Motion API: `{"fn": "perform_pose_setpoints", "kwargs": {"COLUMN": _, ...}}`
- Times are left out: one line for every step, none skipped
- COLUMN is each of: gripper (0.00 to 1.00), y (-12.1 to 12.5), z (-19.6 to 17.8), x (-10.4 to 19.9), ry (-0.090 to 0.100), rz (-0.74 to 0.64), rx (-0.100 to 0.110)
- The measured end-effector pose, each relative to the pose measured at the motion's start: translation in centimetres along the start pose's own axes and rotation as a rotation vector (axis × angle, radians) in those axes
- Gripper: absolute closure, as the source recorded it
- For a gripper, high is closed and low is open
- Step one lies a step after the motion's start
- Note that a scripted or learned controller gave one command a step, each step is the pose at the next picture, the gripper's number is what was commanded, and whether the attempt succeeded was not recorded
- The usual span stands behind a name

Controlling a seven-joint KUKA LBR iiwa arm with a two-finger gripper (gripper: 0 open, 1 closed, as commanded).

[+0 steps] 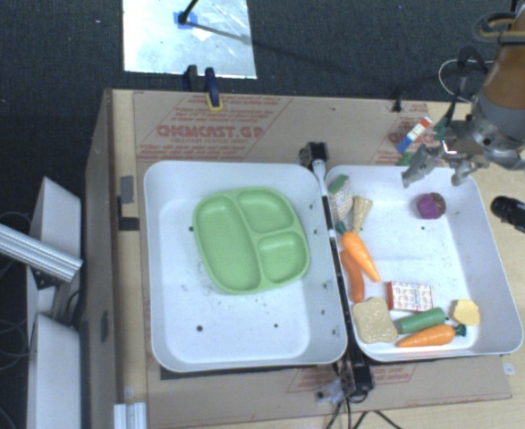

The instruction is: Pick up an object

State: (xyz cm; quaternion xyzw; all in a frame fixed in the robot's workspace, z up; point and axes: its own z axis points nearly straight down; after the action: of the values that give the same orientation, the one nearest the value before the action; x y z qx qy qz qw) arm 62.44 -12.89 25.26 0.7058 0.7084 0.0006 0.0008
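Camera view: gripper (440, 172) open above purple ball (430, 206).

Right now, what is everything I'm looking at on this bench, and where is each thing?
White bins: two, side by side on the bench.
Divided plate: one, light green, in the left bin.
Purple toy: one, round, right bin, far end.
Carrots: three, orange, right bin; two near the divider, one at the near edge.
Bread slice: one, tan, right bin, near corner.
Small box: one, red and white, right bin.
Green vegetable: one, beside the near carrot.
Yellow piece: one, right bin, near right.
Arm: one, grey and orange, far right.
Claw: one, above the purple toy, holding nothing.
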Motion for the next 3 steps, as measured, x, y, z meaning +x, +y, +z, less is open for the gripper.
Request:
{"fn": "perform_pose_setpoints", "kwargs": {"gripper": 0.00, "y": 0.5, "z": 14.8, "x": -5.2, "ry": 0.000, "rz": 0.003, "rx": 0.005}}
{"fn": "perform_pose_setpoints", "kwargs": {"gripper": 1.00, "y": 0.7, "z": 13.5, "x": -5.3, "ry": -0.001, "rz": 0.001, "rx": -0.003}}
{"fn": "perform_pose_setpoints", "kwargs": {"gripper": 0.00, "y": 0.7, "z": 13.5, "x": -5.3, "ry": -0.001, "rz": 0.001, "rx": -0.003}}
